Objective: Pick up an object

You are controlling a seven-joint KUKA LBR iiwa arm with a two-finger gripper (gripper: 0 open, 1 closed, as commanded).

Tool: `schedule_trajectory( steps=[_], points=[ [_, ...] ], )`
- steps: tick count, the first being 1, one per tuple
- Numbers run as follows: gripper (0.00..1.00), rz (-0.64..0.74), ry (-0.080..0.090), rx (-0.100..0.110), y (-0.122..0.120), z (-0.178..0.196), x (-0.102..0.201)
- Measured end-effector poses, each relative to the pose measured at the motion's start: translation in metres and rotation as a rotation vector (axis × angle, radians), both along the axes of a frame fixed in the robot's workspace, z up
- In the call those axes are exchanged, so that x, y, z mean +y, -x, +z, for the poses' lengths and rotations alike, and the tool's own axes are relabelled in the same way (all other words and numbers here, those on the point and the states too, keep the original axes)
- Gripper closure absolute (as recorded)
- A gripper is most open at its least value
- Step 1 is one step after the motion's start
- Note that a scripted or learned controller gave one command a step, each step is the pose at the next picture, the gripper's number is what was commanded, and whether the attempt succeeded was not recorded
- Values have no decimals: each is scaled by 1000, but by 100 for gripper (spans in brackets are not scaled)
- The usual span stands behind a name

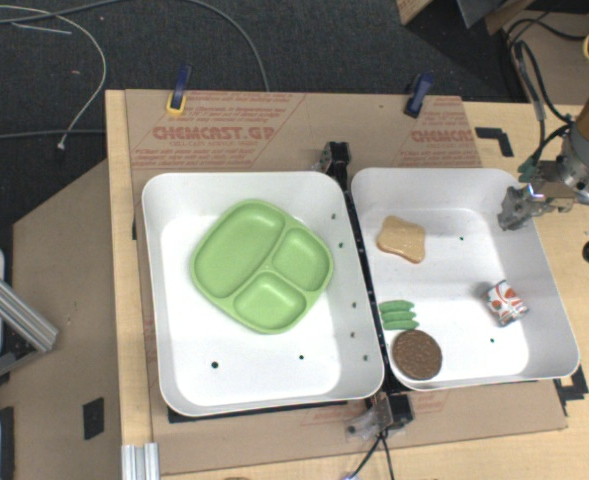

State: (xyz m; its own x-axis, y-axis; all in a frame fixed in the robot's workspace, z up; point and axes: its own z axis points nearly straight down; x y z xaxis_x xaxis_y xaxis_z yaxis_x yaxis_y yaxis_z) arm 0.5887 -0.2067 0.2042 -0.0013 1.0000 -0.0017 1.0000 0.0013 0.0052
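Brown bench [124, 268], two white bins. Pincer [519, 208] at right bin [544, 353] top right rim; can't tell if open. Bread slice [402, 239] nearest, upper left. Go over it, drop straight, squeeze middle.

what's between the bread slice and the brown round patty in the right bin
In the camera view, the green pea pods lie between the bread slice and the brown patty, just above the patty near the right bin's left wall.
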Motion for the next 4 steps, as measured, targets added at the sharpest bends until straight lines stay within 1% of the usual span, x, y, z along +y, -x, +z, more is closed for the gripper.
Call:
schedule_trajectory(
  steps=[1,2,3,4],
  points=[
    [100,0,-1,3,-1,0,0],
    [100,4,-4,6,5,13,53],
    [100,5,-5,7,13,19,116],
    [100,4,-5,8,29,29,169]
  ],
)
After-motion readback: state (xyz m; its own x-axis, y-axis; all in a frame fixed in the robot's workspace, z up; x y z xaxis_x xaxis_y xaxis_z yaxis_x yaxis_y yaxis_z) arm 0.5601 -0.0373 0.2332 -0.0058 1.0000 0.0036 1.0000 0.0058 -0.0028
